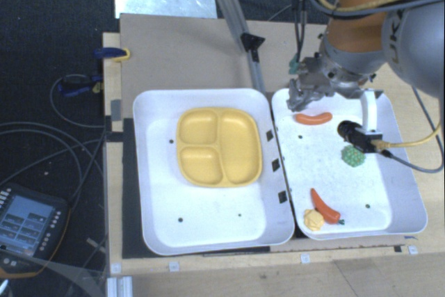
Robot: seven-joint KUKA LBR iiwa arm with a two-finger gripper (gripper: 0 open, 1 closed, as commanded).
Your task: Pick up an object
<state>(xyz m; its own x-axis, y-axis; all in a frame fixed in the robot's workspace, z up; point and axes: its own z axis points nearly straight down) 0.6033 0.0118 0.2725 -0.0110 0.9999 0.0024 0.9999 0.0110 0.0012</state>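
My gripper (300,97) hangs over the far left corner of the right bin (403,215), under the orange wrist band. Just right of it and nearer to the camera, an orange-red sausage (313,118) lies flat on the bin floor, apart from the gripper. A green knobbly ball (353,156) rests mid-bin, partly under a black fitting with a yellow cable (352,133). Along the near edge of the same bin, a small carrot (325,206) lies beside a yellow lumpy piece (313,220). Nothing is seen held by the gripper.
The left bin (160,219) holds a yellow three-compartment plate (219,147). A slanted grey pole (233,7) runs down to the gap between the bins at the back. Cables and a control pendant (24,222) lie off the bench on the left.
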